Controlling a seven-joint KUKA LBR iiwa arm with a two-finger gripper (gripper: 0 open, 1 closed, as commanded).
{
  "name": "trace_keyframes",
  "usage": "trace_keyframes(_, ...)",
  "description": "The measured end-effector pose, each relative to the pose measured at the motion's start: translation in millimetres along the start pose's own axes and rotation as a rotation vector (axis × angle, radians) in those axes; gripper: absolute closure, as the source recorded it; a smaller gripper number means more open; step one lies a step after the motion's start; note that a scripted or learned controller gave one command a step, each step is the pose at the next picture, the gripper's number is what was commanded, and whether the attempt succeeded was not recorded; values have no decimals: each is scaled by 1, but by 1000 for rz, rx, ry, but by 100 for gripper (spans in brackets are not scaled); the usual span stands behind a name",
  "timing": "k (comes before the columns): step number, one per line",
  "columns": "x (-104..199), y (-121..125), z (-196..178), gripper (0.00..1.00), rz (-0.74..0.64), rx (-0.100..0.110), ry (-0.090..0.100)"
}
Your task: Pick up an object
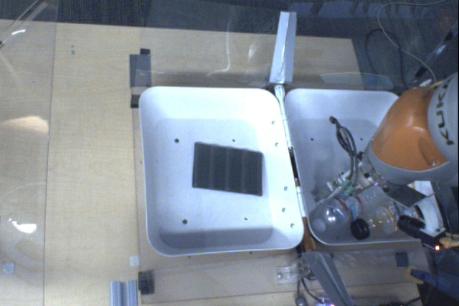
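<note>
A clear plastic bottle [351, 215] with a dark cap is lying at the near edge of the right bin [315, 118]. The claw [356, 186] is hanging just above it, and I cannot tell how it is set. A dark ridged pad [228, 168] is lying flat in the left bin [165, 154] on the counter [72, 154].

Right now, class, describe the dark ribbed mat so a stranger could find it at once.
Start at the two white bins on the wooden bench and take the left bin, away from the arm. In its middle lies the dark ribbed mat, flat and rectangular. It lies alone there, while the right bin holds a clutter of clear plastic objects.
</note>
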State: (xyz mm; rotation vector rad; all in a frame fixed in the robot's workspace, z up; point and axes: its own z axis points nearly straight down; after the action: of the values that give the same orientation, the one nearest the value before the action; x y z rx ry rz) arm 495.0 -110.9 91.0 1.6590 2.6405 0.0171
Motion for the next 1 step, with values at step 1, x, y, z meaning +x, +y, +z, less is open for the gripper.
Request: trace_keyframes(1, 9, 24, 1, 0, 66, 9, 5)
